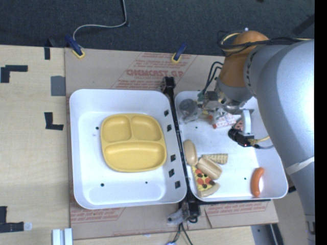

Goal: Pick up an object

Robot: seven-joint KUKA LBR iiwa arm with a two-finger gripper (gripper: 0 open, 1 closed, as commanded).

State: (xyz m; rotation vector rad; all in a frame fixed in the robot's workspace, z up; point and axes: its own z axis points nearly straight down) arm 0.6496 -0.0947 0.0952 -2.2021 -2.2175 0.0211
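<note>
Well, far to the left of my gripper [204, 107] the left bin [84, 137], smooth white plastic, held a glossy yellow plate [134, 141] moulded into three compartments. My gripper hung low in the upper left corner of the right bin [271, 185], and whether it was spread or closed I cannot tell. Below it lay toy food, matte and rounded: a pale egg-shaped roll [189, 152] touching a tan hot dog [209, 167], a ridged cracker [217, 158] beside that, then a pizza slice [204, 181]. Further right and well below lay an orange sausage [257, 181], smooth and capsule-shaped, alone near the bin's corner.
</note>
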